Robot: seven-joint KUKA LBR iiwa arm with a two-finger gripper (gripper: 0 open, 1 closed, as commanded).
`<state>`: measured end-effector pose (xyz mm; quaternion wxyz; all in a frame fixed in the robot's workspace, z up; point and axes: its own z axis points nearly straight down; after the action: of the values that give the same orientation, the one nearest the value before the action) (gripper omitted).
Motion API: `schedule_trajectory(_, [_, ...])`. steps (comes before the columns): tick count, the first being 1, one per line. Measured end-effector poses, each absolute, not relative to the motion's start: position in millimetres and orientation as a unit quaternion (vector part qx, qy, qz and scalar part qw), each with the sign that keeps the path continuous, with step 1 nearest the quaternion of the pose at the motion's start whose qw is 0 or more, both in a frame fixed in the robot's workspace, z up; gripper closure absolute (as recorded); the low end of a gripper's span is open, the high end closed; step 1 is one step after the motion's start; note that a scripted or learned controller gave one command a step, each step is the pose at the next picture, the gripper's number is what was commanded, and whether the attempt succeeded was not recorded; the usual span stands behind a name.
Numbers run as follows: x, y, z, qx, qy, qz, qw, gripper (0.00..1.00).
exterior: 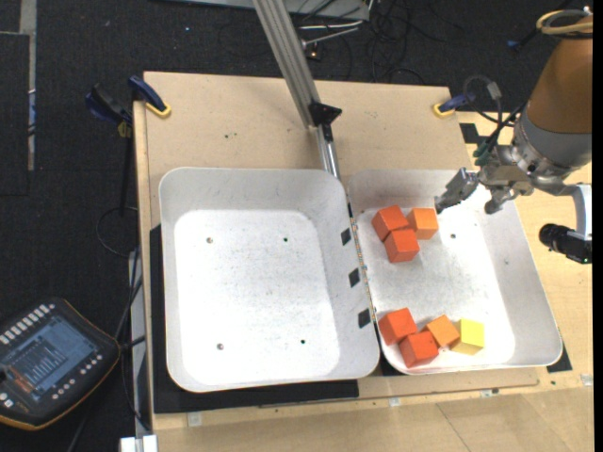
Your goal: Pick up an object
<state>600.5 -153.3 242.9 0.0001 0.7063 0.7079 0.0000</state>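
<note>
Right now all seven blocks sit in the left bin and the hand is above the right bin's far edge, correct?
One thing is off: the blocks are in the right bin, not the left bin. The camera view shows three near its far end and four near its near end. The hand is above the right bin's far edge, as you said.

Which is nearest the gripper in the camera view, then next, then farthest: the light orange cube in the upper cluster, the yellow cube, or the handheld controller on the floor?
From the gripper:
1. Light orange cube, just below-left of it, upper right bin.
2. Yellow cube, right bin's lower edge.
3. Handheld controller, floor, far lower left.
</note>
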Motion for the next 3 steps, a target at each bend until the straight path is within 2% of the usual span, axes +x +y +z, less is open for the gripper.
schedule_trajectory(1, [600.5,-153.4,243.0,0.706,0.708,-0.0001,0.000,0.00])
schedule_trajectory(2, [597.7,-155.0,199.4,0.707,0.707,-0.0015,-0.002,0.00])
schedule_trajectory(3, [586.8,-152.9,141.9,0.707,0.707,-0.0020,-0.003,0.00])
